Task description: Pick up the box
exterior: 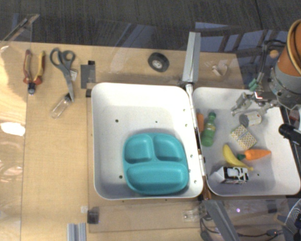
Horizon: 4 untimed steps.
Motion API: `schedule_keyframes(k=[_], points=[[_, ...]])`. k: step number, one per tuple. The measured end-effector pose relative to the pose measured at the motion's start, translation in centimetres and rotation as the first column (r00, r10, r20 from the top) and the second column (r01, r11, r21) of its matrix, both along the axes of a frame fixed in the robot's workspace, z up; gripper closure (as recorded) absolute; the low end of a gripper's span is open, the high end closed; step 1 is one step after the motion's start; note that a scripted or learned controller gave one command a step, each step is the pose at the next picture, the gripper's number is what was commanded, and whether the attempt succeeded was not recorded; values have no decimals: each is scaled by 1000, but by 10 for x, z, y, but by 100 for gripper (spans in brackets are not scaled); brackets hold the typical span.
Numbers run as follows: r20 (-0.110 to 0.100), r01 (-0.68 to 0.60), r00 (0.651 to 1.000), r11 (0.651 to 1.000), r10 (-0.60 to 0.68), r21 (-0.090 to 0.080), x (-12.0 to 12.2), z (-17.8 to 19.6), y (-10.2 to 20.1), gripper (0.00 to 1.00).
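Two box-like things lie in the right bin (286,187). One is a small flat box (243,136) with a tan checked pattern near the bin's middle. The other is a black-and-white carton (234,174) lying on its side near the front edge. My gripper (249,117) hangs over the back half of the right bin, just behind the checked box and apart from it. The grey arm with its orange band (300,44) comes in from the upper right.
A green bottle (208,129) and a small orange item (200,121) lie by the right bin's left wall. A banana (233,156) and a carrot (257,154) sit between the two boxes. A teal divided tray (155,162) fills part of the left bin (110,134). Scissors (65,67), pliers (32,69) and a tape roll (158,61) lie on the bench.
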<state>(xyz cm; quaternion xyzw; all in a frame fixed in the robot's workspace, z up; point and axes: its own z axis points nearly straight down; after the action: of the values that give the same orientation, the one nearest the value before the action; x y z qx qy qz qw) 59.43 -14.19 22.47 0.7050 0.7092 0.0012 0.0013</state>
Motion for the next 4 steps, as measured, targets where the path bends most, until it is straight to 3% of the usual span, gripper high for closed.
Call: schedule_keyframes(k=[1,2,3,4], points=[[-3,-212,977,977,212,0,-10,-126,-35,0],[5,-214,977,977,214,-3,-7,-113,-35,100],[5,-224,975,975,224,-3,-6,-10,29,100],[1,-223,975,975,223,0,6,-39,97,100]])
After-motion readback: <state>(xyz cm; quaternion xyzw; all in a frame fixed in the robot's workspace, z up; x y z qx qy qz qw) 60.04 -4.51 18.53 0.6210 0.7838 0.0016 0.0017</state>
